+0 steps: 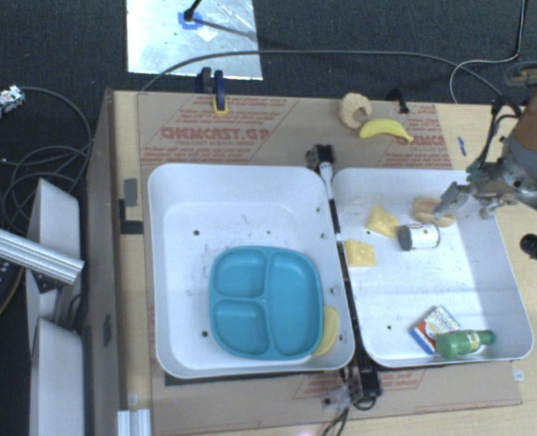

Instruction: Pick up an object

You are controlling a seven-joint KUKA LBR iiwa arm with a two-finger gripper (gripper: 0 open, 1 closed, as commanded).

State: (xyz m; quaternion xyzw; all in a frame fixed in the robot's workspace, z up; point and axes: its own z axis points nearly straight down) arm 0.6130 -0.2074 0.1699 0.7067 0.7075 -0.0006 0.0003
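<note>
The arm (533, 143) came in from the right, hanging over the top right corner of the right bin (486, 284). The gripper (452, 203) sat low over a tan chunk (425, 209) near the bin's back wall. Honestly couldn't tell whether the jaws were spread or pressed together, it was all just a grey blur at that angle, and nothing clearly sat between them.

Stuff in the right bin: a yellow wedge (382, 221) just left of the tan chunk, a small white cylinder (418, 237) lying on its side right below the chunk, and a pale yellow square (360, 253) close to the left wall. Down in the front right corner a green bottle (463, 341) lay on its side, touching a little red and white box (434, 326).

The left bin (186, 207) had a blue divided plate (265, 302) toward the front, with a yellow piece (329, 329) tucked against the plate's right edge.

Behind the bins, on the cardboard-covered surface (250, 130), a banana (384, 131) lay next to a beige ring-shaped thing (355, 109). A blue and yellow clamp (215, 89) gripped the back edge further left.
</note>
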